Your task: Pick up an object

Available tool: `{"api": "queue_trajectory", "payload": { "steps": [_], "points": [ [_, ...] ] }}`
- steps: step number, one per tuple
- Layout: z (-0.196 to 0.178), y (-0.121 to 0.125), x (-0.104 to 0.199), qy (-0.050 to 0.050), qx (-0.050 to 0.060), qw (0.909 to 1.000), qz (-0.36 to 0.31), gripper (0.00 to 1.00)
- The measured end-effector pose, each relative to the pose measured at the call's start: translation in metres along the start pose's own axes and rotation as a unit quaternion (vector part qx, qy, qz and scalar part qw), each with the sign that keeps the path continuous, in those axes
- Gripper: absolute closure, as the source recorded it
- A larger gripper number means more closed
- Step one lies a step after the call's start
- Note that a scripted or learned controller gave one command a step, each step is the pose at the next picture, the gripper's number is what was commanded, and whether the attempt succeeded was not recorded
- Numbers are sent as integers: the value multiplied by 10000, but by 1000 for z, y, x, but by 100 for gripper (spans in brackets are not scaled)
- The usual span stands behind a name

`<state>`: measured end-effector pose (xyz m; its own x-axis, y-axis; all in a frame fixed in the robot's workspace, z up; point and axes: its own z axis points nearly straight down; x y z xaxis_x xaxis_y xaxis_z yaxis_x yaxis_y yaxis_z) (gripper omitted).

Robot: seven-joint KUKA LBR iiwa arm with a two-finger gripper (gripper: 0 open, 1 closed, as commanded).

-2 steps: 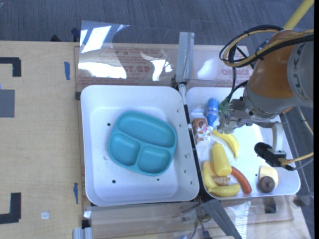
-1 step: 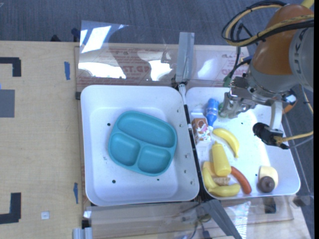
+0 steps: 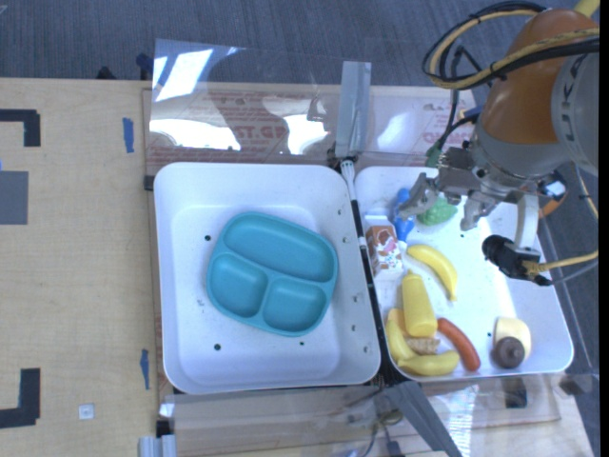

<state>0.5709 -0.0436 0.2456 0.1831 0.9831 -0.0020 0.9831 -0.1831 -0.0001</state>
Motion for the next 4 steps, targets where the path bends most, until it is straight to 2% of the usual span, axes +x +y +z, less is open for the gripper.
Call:
{"api": "queue_trajectory", "payload": {
  "steps": [1,2,3,4],
  "points": [
    [124,1,-43,18,-123,9992,-380,0],
    [146,29,-65,-5,-171,9969,-772,0],
    [158,6,-57,-8,-41,9956,-936,0],
    [57,36,-26,4,-56,9797,-2006,0]
  ]
}}
